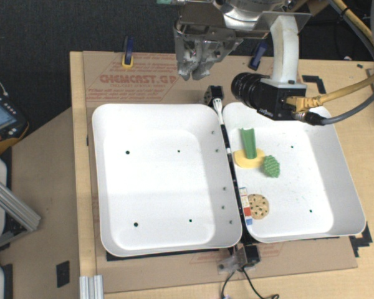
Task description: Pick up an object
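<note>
The right bin (324, 173) holds a green stick-shaped object (247, 142) that leans on a yellow round piece (248, 161). Beside them lies a small green knobbly object (271, 166). A tan cookie-like disc (257, 205) rests near the bin's front left, next to a small red and white item (245, 205) at the dividing edge. My gripper (194, 67) hangs high above the bench's back edge, behind the gap between the bins. Nothing shows between its fingers.
The left bin (156, 179) sits beside the right one on a brown board. A black camera unit (262, 95) with a white bracket and cables overhangs the right bin's back edge. Blue clamps (128, 53) hold the board's back.
</note>
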